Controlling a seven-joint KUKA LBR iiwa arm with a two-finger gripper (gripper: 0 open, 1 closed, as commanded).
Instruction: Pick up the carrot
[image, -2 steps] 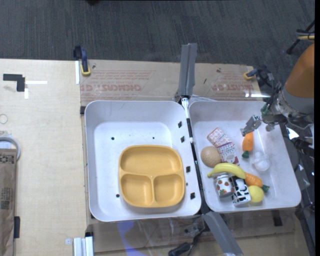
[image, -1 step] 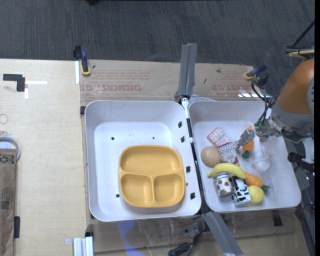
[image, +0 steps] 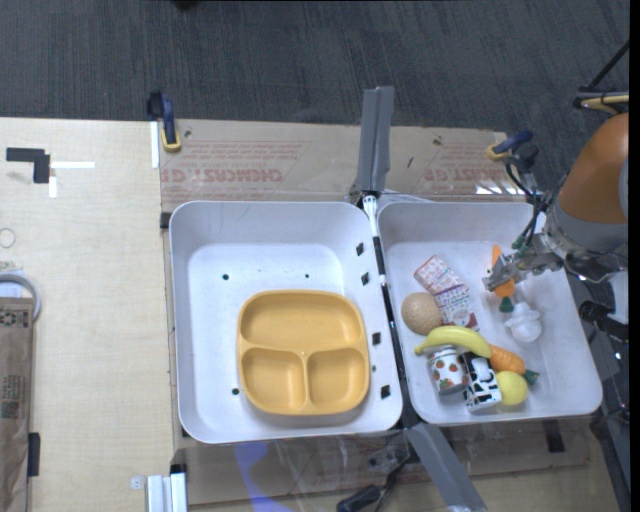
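Yellow tray (image: 303, 352) sits in left bin (image: 190, 300), centre frame. Carrot (image: 506, 357) lies lower right in right bin (image: 580, 395), beside banana (image: 455, 341). My gripper (image: 505, 275) hovers above-right; finger state indeterminate. Approach step: next, descend toward carrot.

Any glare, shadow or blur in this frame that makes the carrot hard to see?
Camera view: even overhead light, soft shadows. The carrot is sharp among crowded items in the right bin. The white bin floors look bright. The claw looks small and slightly soft.
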